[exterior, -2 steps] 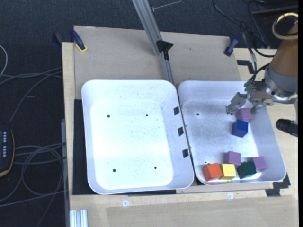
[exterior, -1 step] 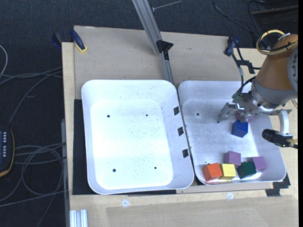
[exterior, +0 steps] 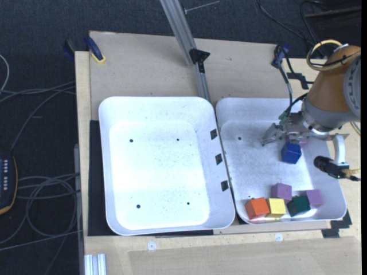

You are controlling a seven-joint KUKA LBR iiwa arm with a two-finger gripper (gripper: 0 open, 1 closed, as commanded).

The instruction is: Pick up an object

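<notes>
Arm (exterior: 335,87) reaches from right; tool (exterior: 291,144) spread wide, blue cube (exterior: 291,153) between fingers.

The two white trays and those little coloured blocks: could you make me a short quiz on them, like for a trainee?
1. True or false: the blue block sits in the row along the near edge.
2. Which tray holds the blocks: A the left tray, B the right tray?
3. Which colour is at the left end of the row?

Key: 1 false, it is apart, just below the tool. 2 B. 3 orange.
</notes>
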